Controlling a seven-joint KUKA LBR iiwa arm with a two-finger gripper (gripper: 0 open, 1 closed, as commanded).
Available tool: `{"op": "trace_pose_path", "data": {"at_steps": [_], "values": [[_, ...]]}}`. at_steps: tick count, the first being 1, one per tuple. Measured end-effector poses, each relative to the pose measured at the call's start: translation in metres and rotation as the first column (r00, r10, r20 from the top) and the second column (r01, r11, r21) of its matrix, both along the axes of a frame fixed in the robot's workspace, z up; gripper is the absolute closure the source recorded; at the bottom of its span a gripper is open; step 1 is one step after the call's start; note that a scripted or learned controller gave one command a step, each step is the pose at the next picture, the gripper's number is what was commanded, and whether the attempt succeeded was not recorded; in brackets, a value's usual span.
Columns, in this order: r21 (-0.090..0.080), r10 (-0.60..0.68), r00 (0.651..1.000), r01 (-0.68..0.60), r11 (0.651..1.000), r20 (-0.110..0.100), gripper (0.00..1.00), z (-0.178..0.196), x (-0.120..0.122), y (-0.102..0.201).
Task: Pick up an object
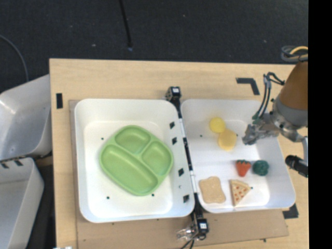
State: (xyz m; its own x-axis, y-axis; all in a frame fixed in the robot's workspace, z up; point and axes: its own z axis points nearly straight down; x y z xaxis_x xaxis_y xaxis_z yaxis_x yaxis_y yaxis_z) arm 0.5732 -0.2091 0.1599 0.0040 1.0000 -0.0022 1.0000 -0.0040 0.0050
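Jaws aren't readable from this overhead slant, so whether they're released or clenched, can't tell; nothing is visibly sitting between them. Gripper is hanging low over the right bin, near its back-right part, w/ the grey arm reaching in from the right edge.

Closest candidate is the pale yellow round piece, lying just beside the gripper tip, to its left in frame. A brighter yellow piece is touching or nearly touching it on the far side. Nearer the front, a red strawberry-like toy and a dark green lump are sitting close together. Along the front wall, a bread slice and a pizza wedge are lying flat. Left bin is carrying a green divided plate, well apart from the gripper.

Risks, as I'm judging them: gripper is looking offset from the pale yellow piece rather than centred, so a descent here may be closing on bare bin floor or nudging the piece sideways into its yellow neighbour. Round shapes are likely to be rolling or squirting out under an off-centre pinch. Flat bread and pizza are offering little edge to grab.
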Motion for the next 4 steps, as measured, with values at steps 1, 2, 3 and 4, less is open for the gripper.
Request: {"op": "trace_pose_path", "data": {"at_steps": [1, 2, 3, 4], "values": [[-0.001, 0.006, 1.000, -0.006, 1.000, 0.002, 1.00, 0.064, 0.005, -0.003], [0.001, 0.007, 1.000, -0.007, 1.000, -0.002, 1.00, 0.069, 0.006, -0.004], [0.003, 0.011, 1.000, -0.011, 1.000, -0.003, 1.00, 0.080, 0.006, 0.048], [0.003, 0.010, 1.000, -0.010, 1.000, -0.005, 1.00, 0.072, -0.005, 0.103]]}}
